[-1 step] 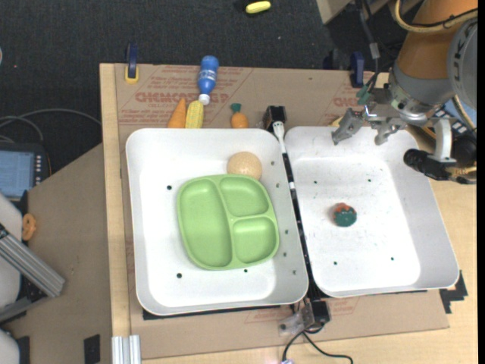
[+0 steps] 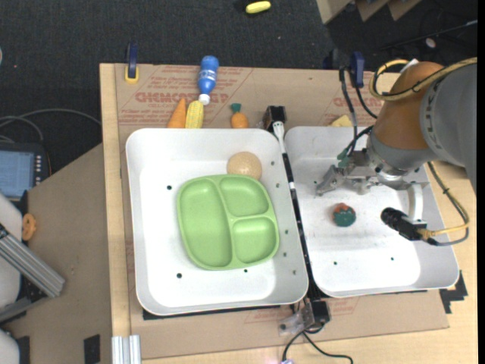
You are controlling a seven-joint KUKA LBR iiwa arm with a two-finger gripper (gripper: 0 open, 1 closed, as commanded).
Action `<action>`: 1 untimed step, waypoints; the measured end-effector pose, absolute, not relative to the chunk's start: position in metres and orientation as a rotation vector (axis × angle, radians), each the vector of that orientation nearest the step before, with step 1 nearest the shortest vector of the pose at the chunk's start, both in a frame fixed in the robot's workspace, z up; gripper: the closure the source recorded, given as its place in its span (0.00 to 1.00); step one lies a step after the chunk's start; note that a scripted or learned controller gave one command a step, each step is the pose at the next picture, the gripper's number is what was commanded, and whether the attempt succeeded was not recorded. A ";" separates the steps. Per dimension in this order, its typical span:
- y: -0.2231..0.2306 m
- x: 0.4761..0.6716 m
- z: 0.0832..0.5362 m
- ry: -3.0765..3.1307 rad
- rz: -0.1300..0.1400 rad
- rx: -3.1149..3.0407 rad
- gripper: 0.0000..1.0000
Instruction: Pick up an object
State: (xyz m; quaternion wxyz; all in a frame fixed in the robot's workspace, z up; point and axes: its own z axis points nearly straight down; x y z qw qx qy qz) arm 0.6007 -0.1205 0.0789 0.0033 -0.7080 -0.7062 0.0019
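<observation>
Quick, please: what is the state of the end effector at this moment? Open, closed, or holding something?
End effector: cannot be told; it hangs over the right shallow white bin, apart from the small round green-and-red object.

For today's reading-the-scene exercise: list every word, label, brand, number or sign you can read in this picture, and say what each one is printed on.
"CHEMCAST GP", or close to it: faint red print, seen upside down, repeated on the brown sheet behind the bins; the letters are hard to make out.
Smaller red print under it: too small to read.
Blue and white bottle: any label is too blurred to read.
Blue screen at the left edge: unreadable.
</observation>
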 end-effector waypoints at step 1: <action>-0.108 0.540 0.084 -2.214 0.005 -2.218 0.00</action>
